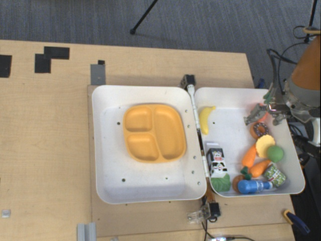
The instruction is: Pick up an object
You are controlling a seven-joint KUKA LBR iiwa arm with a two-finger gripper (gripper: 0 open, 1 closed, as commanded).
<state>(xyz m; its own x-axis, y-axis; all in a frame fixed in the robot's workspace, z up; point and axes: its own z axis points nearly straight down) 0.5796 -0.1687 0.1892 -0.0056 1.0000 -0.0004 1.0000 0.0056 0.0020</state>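
Observation:
The right bin (228,107) holds several toy foods. A yellow banana (205,118) lies at its left wall, with a black-and-white milk carton (216,162) and a green piece (221,183) below it. Toward the right lie a brown donut (260,130), a yellow lemon (265,145), a green ball (275,153), two orange carrots (249,156), a blue bottle (253,186) and a green-white can (275,174). My gripper (257,115) hangs low over the bin's upper right part, just above the donut. A small reddish patch shows at its tip; what it is cannot be told.
The left bin (108,149) carries an orange divided plate (153,133). A metal clamp (189,81) joins the bins at the back. Cables and the arm's base crowd the right edge (301,134). Black marks (50,58) lie on the wooden bench at the far left.

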